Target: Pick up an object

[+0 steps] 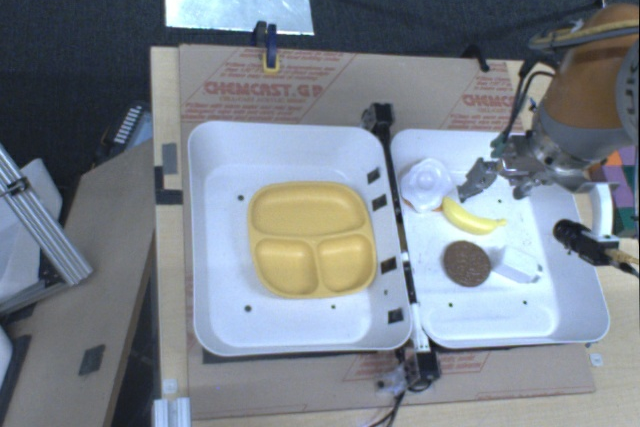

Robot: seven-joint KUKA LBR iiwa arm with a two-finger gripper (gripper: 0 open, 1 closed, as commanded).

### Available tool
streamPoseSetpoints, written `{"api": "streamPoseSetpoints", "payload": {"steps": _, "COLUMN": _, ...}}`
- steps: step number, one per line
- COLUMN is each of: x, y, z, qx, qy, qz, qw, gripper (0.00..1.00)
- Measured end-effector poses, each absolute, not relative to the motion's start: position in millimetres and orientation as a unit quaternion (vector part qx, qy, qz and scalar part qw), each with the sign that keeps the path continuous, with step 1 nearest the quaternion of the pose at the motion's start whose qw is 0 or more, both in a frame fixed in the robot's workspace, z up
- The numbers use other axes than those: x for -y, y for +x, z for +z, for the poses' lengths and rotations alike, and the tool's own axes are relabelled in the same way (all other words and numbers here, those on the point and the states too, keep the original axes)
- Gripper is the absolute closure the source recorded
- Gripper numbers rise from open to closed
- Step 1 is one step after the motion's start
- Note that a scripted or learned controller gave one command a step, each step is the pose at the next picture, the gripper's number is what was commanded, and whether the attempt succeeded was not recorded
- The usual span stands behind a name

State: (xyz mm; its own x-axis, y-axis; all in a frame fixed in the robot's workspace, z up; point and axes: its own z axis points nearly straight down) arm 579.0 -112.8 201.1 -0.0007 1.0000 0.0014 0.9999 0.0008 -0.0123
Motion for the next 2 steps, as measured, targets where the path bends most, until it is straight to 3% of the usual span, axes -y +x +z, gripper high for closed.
{"api": "streamPoseSetpoints", "payload": {"steps": 1, "x": 112.5, "y": 581.6, "z": 209.0, "qx": 0.708, "qy": -0.706, "qz": -0.0004, "qw": 0.0, "gripper": 0.0}}
{"api": "streamPoseSetpoints", "payload": {"steps": 2, "x": 112.7, "y": 580.8, "z": 147.1, "qx": 0.708, "qy": -0.707, "qz": 0.0004, "qw": 0.0, "gripper": 0.0}}
